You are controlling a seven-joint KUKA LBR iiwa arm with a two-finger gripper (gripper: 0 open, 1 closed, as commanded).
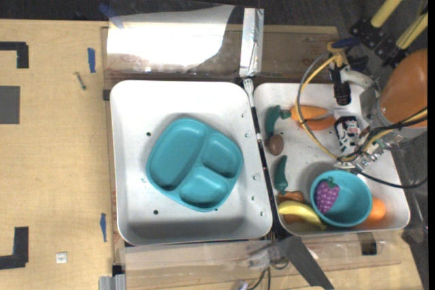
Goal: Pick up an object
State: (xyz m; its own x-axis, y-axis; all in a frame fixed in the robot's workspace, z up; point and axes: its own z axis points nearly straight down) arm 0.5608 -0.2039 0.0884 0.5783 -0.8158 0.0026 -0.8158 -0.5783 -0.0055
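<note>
Several small objects crowd the right bin (401,214), none yet lifted.

Nearest the gripper (348,136) lies a carrot (314,115) by the bin's far wall; purple grapes (327,195) sit in a teal bowl (350,204), a banana (299,214) beside it, likely scattered as grasp targets. The gripper hangs low over the bin, holding nothing visible; its spread cannot be told. A teal divided plate (195,162) fills the left bin (129,146).

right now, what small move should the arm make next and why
Probably a short descent toward the long orange carrot at the back of the right white bin. The gripper hangs close beside it, nothing shows between the fingers, and the carrot lies apart from the blue bowl with purple grapes.
</note>
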